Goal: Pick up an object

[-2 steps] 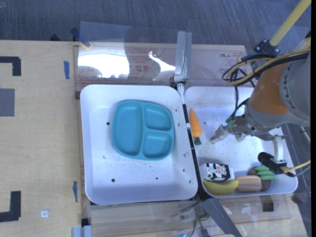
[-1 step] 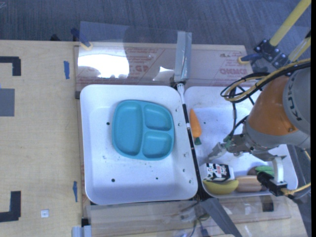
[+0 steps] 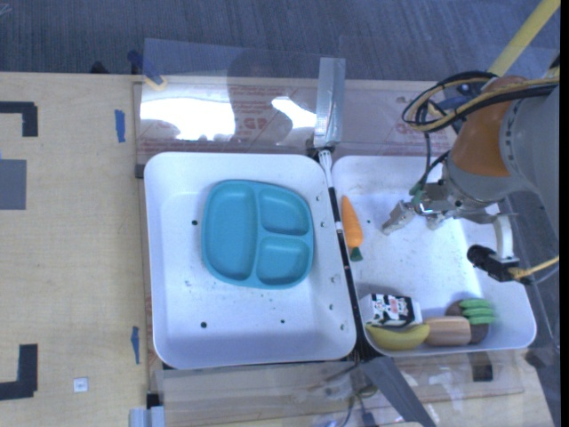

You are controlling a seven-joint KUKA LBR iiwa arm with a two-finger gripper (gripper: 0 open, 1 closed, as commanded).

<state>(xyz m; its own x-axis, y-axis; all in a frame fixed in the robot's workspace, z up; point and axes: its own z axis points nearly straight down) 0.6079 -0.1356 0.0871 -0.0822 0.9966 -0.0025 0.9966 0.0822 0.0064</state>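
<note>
Landmark for all positions: the divider point(image 3: 336, 229) between the two white bins.

Nearest the camera, in the right bin point(image 3: 418, 265), a cluster sits along the front wall: a small black-and-white toy point(image 3: 392, 309) close to the divider, a banana point(image 3: 397, 334) just in front of it, then a tan block point(image 3: 447, 330) and a green-topped piece point(image 3: 476, 310) farther from the divider. These items touch or nearly touch one another, so they make crowded targets.

Mid-depth: a carrot point(image 3: 352, 226) lies right against the divider on the right-bin side. Its long axis runs roughly parallel to the divider, with the green stem end toward the front of the bench. Nothing else is near it.

Same depth or slightly farther back: the gripper point(image 3: 397, 220) hangs over the bare middle of the right bin, away from the divider. It carries nothing. The fingers look close together, with a narrow gap at most; this is hard to confirm at the present resolution.

Key relation: the carrot lies between the gripper and the divider, a short lateral move toward the divider. Judgement: it is the nearest and best isolated candidate. The grasp should close across its short axis, and the bin wall beside it leaves little finger room.

Left of the divider: a blue sectioned plate point(image 3: 258, 234) in the left bin point(image 3: 178, 327), well apart from the arm.
</note>
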